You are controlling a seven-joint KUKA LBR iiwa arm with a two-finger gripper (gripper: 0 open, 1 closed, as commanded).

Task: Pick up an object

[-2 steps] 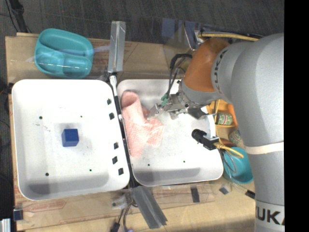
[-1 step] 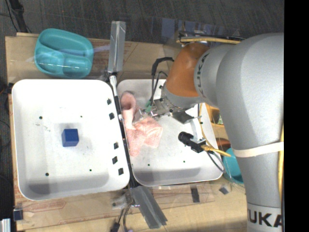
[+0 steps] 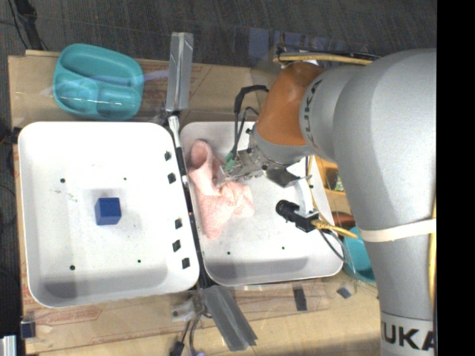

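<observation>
We see the claw point(image 3: 236, 167) down on the pink cloth point(image 3: 215, 191) at the left side of the right bin point(image 3: 256, 269), can't tell how open it is, and floppy fabric might just slip out when lifted.

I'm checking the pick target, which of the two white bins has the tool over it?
The right bin, holding the pink cloth; the tool is there. The left bin holds a blue cube.

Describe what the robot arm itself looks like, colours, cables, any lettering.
The arm is bulky, rounded and matte grey, with an orange band above the wrist. Black cables loop beside the band. White "UKA" lettering shows low on the grey casing. The gripper end looks dark and metallic.
</observation>
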